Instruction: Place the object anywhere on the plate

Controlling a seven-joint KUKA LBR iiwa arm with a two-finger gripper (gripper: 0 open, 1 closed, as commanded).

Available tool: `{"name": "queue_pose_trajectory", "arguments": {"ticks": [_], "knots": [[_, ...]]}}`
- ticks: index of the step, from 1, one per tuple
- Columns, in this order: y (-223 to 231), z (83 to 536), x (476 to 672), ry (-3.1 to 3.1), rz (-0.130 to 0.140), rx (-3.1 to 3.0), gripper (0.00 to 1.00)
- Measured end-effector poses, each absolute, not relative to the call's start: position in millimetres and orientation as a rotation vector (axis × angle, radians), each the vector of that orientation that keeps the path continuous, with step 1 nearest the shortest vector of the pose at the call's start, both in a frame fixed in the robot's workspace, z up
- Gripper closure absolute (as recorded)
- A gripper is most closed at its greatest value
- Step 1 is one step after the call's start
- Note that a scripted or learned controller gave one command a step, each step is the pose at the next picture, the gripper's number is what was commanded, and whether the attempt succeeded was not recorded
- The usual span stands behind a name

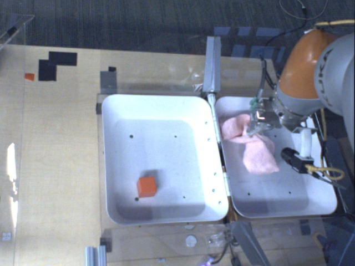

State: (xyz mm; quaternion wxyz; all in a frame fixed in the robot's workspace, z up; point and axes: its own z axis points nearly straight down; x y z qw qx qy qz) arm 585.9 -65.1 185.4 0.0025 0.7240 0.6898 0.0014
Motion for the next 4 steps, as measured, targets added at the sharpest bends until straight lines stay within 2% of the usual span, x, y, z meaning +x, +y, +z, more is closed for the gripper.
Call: {"name": "queue_pose_trajectory", "arguments": {"ticks": [1,4], "knots": [[-63.8,225.9,588.4,2.173,0.008,2.259,1.00],[100.5,227.6,607.7,3.070,0.008,0.623,1.00]]}}
